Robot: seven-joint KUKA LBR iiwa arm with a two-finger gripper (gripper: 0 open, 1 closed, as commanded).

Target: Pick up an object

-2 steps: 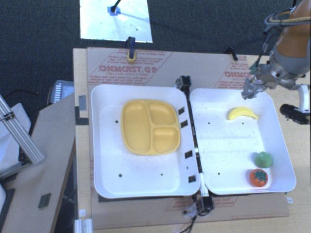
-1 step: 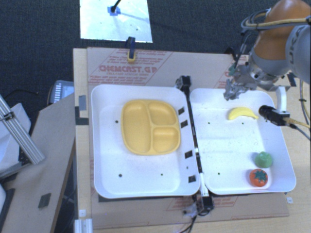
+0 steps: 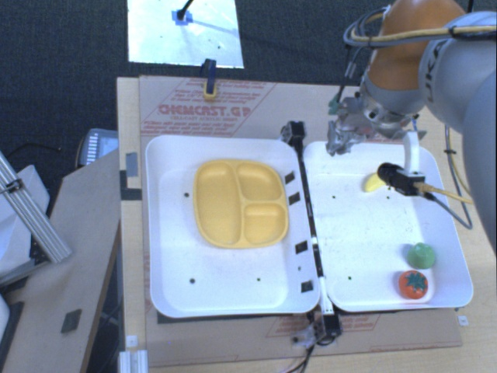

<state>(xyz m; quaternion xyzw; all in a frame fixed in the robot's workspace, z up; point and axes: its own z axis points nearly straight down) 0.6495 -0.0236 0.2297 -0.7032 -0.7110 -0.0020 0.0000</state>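
My gripper [image 3: 339,144] hangs over the far left corner of the right bin [image 3: 365,231], pointing down, and I see nothing in it. A small yellow piece [image 3: 373,183] lies in that bin just to the gripper's right, partly covered by a black fitting [image 3: 397,179] on the arm. A green round object [image 3: 421,255] and an orange-red tomato-like object [image 3: 413,284] sit near the bin's front right corner, well away from the gripper.
The left bin [image 3: 171,278] holds a yellow divided plate [image 3: 239,203] at its middle. A black-clipped divider [image 3: 304,208] runs between the bins. Yellowish cables [image 3: 446,196] trail from the arm over the right bin's right side.
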